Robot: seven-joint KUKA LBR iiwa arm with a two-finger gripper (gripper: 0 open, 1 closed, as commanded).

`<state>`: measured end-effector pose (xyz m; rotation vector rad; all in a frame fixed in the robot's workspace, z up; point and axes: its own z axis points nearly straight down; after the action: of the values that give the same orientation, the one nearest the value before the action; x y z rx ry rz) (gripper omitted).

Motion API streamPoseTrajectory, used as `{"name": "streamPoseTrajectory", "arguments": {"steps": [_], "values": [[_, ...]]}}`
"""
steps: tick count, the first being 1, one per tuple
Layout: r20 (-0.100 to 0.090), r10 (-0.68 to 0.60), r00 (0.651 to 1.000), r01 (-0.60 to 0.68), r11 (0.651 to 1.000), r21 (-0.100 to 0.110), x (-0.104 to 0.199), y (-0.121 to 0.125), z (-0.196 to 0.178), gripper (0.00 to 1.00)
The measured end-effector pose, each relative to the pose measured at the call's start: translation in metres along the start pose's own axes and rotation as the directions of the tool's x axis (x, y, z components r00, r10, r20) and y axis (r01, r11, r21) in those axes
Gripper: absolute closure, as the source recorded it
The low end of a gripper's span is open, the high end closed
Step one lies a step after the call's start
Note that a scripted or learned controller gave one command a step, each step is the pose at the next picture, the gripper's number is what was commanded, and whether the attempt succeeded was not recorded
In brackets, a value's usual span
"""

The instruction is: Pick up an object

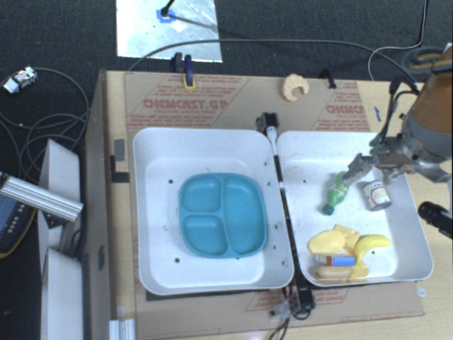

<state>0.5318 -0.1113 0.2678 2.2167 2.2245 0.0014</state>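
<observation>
Red letters "CHEMCAST GP" printed on the brown board (205, 101) lying on the surface behind the left bin. Same red print again on the board behind the right bin, partly cut off and hard to read. More red marks along the front edge of the board, too small to read. A label on the small bottle (376, 194) in the right bin, words too blurry to make out. Some print on the blue and red thing (338, 261) too, not readable.
</observation>
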Motion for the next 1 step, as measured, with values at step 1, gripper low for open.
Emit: {"name": "streamPoseTrajectory", "arguments": {"steps": [1], "values": [[-0.001, 0.001, 1.000, -0.001, 1.000, 0.003, 0.0082, 0.0356, 0.1047, 0.00]]}}
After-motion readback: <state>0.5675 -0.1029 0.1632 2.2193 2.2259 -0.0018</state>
